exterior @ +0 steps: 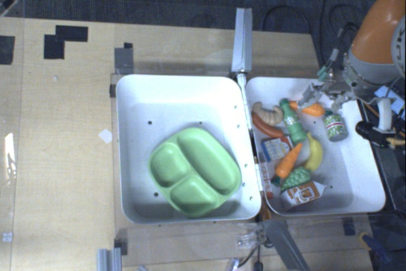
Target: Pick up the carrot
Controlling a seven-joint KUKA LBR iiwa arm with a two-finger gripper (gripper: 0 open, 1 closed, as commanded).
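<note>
The gripper [330,87] hangs over the far right corner of the right bin [361,190], fingers spread apart, nothing between them. Sweeping across from the left: a green divided plate [195,172] sits alone in the left bin [133,136], then comes the clutter, and there's the carrot [289,160], mid-bin, between a green bottle [294,125] and a banana [314,154]. It lies on a slant, long axis running from near-left up to far-right, the green leafy end [295,178] nearest me. I'd call this the approach; next it must travel nearer and left, then turn its fingers across that slant.
</note>
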